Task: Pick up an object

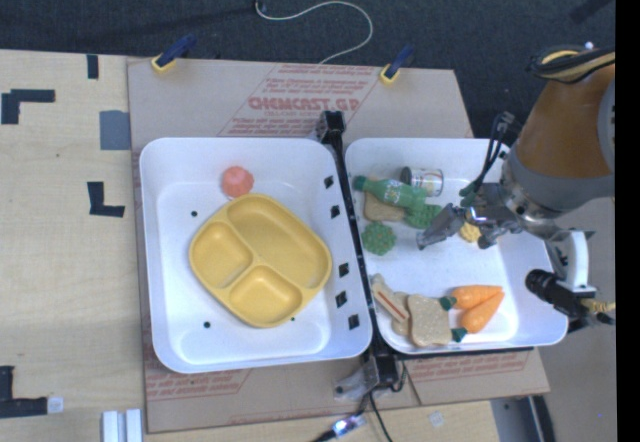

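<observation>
Gripper (452, 227) hangs over right bin (520, 330), fingers spread apart, nothing between them. Green bottle (392, 193) just left and above the jaws, broccoli (379, 239) left of them, small jar (424, 179) above. Carrots (477, 305) and bread slice (428, 321) below. Yellow tray (260, 259) and pink ball (237, 181) far left in left bin (165, 310).

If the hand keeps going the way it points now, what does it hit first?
Likely the green bottle lying in the right bin. The hand points left toward it, with the green broccoli just below that line. Height is unclear.
</observation>
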You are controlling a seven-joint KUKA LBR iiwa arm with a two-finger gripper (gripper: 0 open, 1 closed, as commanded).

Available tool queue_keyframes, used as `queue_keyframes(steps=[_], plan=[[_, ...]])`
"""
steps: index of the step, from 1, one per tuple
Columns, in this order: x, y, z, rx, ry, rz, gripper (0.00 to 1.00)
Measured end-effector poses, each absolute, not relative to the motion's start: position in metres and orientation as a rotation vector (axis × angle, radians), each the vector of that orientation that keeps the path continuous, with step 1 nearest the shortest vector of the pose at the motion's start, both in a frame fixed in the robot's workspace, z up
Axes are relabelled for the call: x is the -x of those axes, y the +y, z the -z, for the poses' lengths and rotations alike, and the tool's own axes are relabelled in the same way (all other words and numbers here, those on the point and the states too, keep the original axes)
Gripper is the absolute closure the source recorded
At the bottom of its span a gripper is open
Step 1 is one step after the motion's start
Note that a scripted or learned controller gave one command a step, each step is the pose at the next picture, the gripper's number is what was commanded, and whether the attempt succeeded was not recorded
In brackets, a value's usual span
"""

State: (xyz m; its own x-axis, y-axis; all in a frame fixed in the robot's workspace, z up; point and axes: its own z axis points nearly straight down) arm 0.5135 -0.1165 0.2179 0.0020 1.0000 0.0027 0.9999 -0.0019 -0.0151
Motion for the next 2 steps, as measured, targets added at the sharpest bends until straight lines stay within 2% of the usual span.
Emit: queue_keyframes(steps=[1,2], plan=[[-0.516,-0.116,-0.224,2.219,-2.222,-0.001,0.0],[-0.521,-0.111,-0.178,2.216,-2.22,-0.006,0.0]])
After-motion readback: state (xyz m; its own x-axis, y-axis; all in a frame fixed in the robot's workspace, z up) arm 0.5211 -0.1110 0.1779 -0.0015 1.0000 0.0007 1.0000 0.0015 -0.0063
